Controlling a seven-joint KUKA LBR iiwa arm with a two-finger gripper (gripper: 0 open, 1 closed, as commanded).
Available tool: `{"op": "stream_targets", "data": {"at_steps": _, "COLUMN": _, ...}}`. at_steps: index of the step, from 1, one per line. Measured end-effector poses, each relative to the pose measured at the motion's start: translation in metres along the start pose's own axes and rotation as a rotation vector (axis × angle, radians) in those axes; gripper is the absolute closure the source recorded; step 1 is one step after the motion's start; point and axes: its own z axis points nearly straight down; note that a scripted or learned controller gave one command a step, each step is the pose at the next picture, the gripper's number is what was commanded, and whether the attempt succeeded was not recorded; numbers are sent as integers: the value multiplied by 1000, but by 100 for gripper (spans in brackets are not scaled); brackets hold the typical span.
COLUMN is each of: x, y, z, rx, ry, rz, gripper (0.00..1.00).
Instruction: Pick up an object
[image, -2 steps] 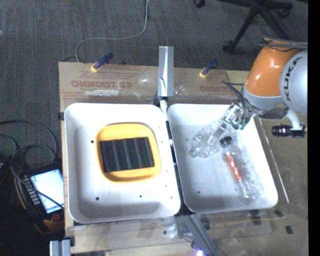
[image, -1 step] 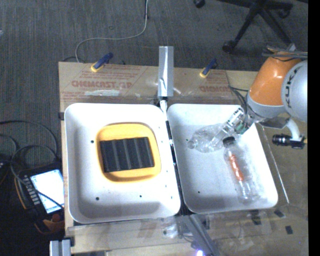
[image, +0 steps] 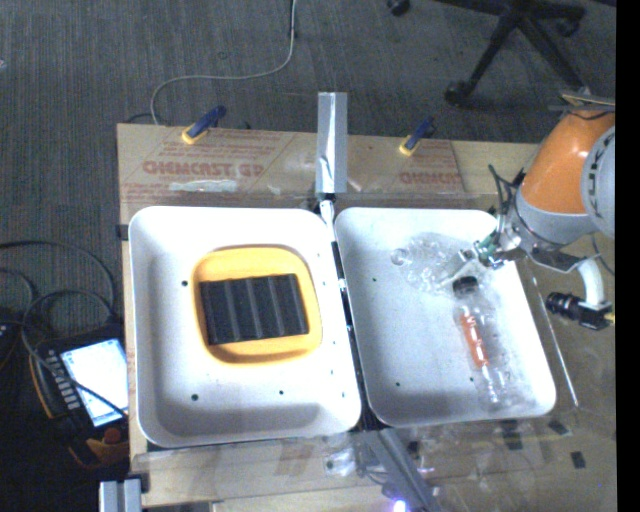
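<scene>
Camera view looks down on two white bins side by side on a bench w/ cardboard backing. Left bin (image: 150, 330) has a yellow tray-like object (image: 258, 302) w/ a dark ribbed insert, lying flat near the bin's centre. Right bin (image: 400, 390) has a clear plastic bottle (image: 482, 345) w/ a black cap and orange-red label, lying on its side, cap toward the back, body running toward the bin's front right corner. A crumpled clear plastic piece (image: 428, 260) lies near the back of that bin, just left of the bottle's cap end.

Arm (image: 570, 180) comes in from the right, orange band visible over the right bin's back right corner. Gripper (image: 490, 250) sits low at that corner, tip pointing left into the bin. Can't tell how its jaws stand; the tip is small and blurred against the plastic. Nothing seen held by it.

Bottle cap is just below and slightly left of the gripper tip, near it, contact unclear. Bottle body stretches away from the gripper toward the front. Crumpled plastic is beside the gripper, on its left. Yellow object is well apart, in the other bin.

Two blue-yellow clamps (image: 203, 124) hold the cardboard at the back edge.
</scene>
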Motion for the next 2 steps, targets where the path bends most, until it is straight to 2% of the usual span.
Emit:
{"op": "stream_targets", "data": {"at_steps": 1, "x": -2, "y": -29, "z": -90, "rx": 7, "ry": -5, "rz": -79, "gripper": 0}}
{"op": "stream_targets", "data": {"at_steps": 2, "x": -3, "y": -21, "z": 29, "rx": -3, "ry": -9, "rz": -79, "gripper": 0}}
